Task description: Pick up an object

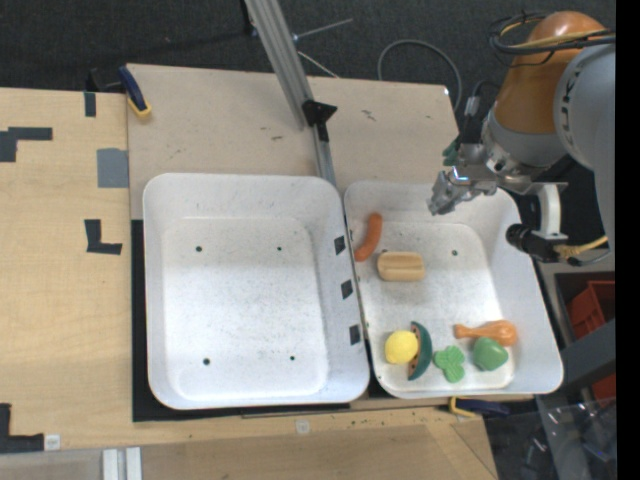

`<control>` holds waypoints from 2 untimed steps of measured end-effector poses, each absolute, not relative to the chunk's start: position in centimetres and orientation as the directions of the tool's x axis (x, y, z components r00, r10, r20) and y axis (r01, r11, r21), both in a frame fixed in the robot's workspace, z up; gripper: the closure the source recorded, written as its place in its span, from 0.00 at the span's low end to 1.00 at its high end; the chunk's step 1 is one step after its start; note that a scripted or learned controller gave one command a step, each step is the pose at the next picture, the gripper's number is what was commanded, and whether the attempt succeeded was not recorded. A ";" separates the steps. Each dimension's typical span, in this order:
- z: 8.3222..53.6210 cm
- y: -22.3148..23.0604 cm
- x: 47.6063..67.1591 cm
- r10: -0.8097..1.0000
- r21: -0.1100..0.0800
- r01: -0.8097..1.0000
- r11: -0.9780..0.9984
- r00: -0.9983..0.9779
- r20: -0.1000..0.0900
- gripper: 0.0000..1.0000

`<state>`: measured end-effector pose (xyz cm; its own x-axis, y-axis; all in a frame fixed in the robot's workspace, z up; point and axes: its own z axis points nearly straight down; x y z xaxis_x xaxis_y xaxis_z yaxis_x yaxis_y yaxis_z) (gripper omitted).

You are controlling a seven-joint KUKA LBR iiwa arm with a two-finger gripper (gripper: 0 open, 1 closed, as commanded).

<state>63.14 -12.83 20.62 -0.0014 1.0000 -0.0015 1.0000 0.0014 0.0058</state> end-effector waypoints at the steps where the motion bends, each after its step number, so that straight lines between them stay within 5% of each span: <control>1: 26.2 -13.4 64.1 1.000 0.006 1.000 0.001 -0.001 -0.002 1.00; 2: 24.5 -8.3 62.3 1.000 -0.003 1.000 0.005 -0.005 0.001 1.00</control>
<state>62.27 -8.28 24.45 -0.0048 1.0000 0.0010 1.0000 0.0048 -0.0031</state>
